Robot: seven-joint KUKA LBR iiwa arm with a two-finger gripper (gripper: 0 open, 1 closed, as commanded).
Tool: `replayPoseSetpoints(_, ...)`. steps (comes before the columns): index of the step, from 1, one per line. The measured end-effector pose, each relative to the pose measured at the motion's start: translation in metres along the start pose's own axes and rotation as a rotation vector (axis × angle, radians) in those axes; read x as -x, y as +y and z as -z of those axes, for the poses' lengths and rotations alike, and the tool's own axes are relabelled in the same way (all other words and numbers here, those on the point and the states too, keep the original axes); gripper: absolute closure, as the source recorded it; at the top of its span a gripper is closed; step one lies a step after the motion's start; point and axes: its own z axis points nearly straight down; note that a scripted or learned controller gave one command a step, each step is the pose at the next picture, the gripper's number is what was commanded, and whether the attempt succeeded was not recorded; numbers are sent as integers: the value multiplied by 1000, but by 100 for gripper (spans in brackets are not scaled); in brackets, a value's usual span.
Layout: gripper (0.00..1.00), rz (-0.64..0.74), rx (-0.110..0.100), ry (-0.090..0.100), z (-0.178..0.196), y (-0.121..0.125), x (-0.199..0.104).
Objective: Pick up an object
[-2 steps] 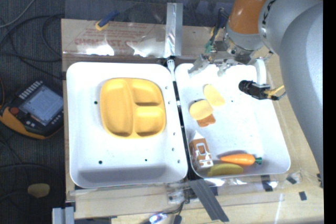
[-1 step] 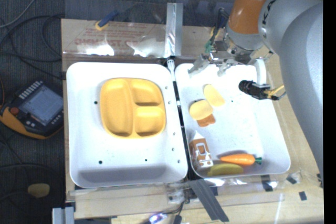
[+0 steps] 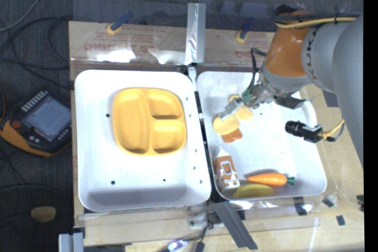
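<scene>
1. Camera view: the gripper (image 3: 231, 110) hangs low in the right bin (image 3: 307, 180), right over a yellow cup (image 3: 223, 124) and an orange cup (image 3: 232, 134).
2. Can't tell how its fingers stand.
3. Carrot (image 3: 267, 179), banana (image 3: 254, 190) and a small carton (image 3: 224, 169) lie near the front wall; a yellow divided plate (image 3: 149, 121) sits in the left bin (image 3: 94, 174).

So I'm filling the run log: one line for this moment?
gripper in right bin | over yellow-orange toy | hold unconfirmed | carrot at near wall
</scene>
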Motion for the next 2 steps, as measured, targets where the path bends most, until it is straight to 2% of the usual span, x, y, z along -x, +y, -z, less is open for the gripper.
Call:
replayPoseSetpoints(1,0,140,16,-10,-23,-53,-31)
replayPoseSetpoints(2,100,139,17,-6,-13,-52,-32)
